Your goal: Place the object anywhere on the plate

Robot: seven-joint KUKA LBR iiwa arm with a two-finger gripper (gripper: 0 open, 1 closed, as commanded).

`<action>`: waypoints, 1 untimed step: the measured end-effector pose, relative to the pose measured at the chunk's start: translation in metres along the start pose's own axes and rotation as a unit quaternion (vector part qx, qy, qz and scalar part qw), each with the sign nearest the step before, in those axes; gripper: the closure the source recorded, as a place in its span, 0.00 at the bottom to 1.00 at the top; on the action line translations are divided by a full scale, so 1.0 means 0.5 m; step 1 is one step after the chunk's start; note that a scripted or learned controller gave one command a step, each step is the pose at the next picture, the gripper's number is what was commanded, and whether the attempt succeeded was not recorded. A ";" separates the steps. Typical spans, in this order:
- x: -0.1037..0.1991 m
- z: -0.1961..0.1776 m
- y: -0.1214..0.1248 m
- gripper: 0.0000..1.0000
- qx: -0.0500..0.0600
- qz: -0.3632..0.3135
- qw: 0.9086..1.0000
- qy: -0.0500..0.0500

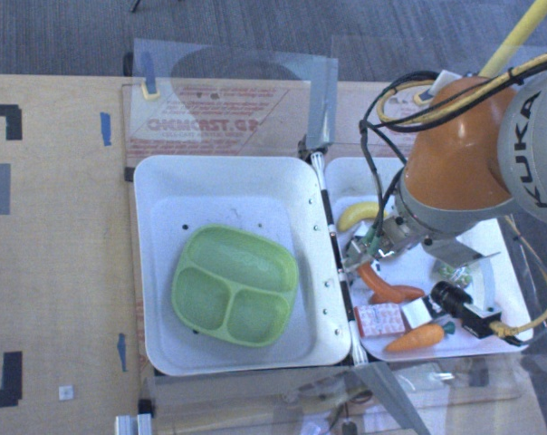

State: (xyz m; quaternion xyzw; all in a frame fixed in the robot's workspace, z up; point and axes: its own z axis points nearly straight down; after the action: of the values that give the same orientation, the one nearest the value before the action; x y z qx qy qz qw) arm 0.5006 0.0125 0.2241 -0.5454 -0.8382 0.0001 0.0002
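Observation:
A light green plate [235, 285] with three compartments lies in the left bin [165, 188], slightly tilted, with nothing on it. My gripper [364, 248] hangs low over the left part of the right bin [350, 172], under the orange wrist. It is just below a yellow banana [356, 214] and just above a red-orange pepper-like piece [393, 289]. I see nothing held in it.
An orange carrot [417, 336] and a red-and-white packet [378, 318] lie at the front of the right bin. The divider between the two bins [332, 243] runs just left of the gripper. A clear plastic sheet [228, 98] stands behind the left bin.

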 end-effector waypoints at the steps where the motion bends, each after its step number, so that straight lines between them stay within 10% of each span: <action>1: 0.175 0.079 0.088 1.00 0.001 -0.022 1.000 0.000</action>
State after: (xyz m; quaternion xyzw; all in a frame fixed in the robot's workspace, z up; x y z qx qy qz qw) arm 0.5051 0.1103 0.1848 -0.5267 -0.8501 0.0005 0.0010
